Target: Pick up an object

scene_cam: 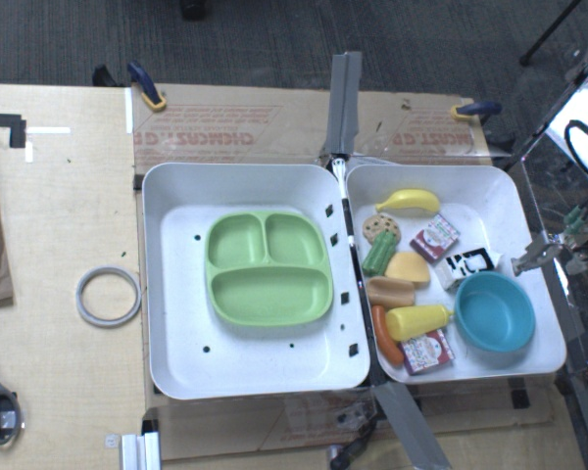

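Step in hand: approach, by my judgement; nothing is lifted yet and every object lies in the right bin [500,189].
Objects' place: taking the blue bowl [494,311] as landmark, the yellow banana [409,201] lies far up and to its left, the cookie [380,227] and green piece [379,253] further left, the yellow bottle [416,319] touching or just beside its left rim, and a red carton [429,351] just below that.
Best target: the banana or the bottle, I judge, since each has open floor on at least one side; the packed centre risks knocking neighbours.
How to do it well: come straight down over one piece, close across its narrow width, and lift clear of the bin wall.
Arm pose: the gripper [539,253] sits at the bin's right edge, just above and right of the bowl, low and pointing inward.
Fingers: too small and blurred; I cannot tell how far apart they are, and nothing is seen between them.
Left bin [167,262]: holds a green divided plate [269,267].
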Available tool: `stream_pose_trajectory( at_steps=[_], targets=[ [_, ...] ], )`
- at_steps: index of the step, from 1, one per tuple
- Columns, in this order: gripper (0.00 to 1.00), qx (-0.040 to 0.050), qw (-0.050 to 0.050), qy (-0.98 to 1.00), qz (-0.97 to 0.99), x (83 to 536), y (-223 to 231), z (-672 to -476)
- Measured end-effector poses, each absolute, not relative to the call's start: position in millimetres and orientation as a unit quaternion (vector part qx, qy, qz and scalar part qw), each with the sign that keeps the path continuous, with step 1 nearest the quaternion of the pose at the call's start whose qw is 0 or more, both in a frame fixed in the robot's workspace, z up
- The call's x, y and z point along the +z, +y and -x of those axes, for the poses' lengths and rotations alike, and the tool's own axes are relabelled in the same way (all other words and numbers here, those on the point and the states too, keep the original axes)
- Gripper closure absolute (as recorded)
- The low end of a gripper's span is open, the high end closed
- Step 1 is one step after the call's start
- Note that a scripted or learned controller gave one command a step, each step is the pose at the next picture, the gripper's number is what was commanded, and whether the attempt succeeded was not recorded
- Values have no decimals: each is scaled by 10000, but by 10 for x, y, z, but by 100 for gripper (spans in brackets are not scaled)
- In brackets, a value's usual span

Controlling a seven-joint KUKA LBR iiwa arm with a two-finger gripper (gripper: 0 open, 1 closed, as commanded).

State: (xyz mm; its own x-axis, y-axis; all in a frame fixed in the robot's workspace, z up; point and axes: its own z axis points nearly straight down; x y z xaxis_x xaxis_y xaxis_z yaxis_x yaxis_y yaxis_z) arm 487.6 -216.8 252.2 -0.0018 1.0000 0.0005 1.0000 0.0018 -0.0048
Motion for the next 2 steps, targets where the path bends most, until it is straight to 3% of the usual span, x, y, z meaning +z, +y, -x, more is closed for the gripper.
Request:
stream_pose_trajectory(
  at_steps=[1, 2],
  targets=[
    [0, 5, 14, -8217, 5699, 1423, -2092, -5565],
    [0, -12, -47, -8386, 5447, 970, -2008, -6427]
  ],
)
